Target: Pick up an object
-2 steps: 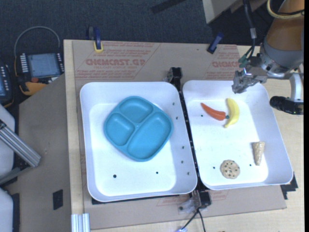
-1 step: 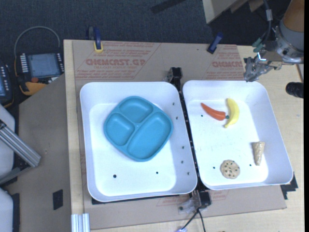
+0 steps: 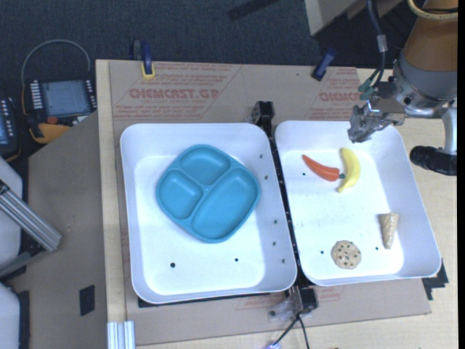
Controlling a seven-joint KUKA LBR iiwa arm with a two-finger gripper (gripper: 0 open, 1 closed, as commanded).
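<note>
Bright, even light is falling from above, and the two white bins (image 3: 145,267) are glaring slightly, their floors washing out to near pure white. Shadows are lying short and soft: a thin dark line is hugging the blue divided plate (image 3: 208,193) along its lower edge, and a faint one is sitting under the banana (image 3: 350,169). The dark floor beyond the surface is sinking into dimness. Focus is holding fairly sharp at centre, while the arm (image 3: 429,49) at the upper right is looking slightly soft.
</note>
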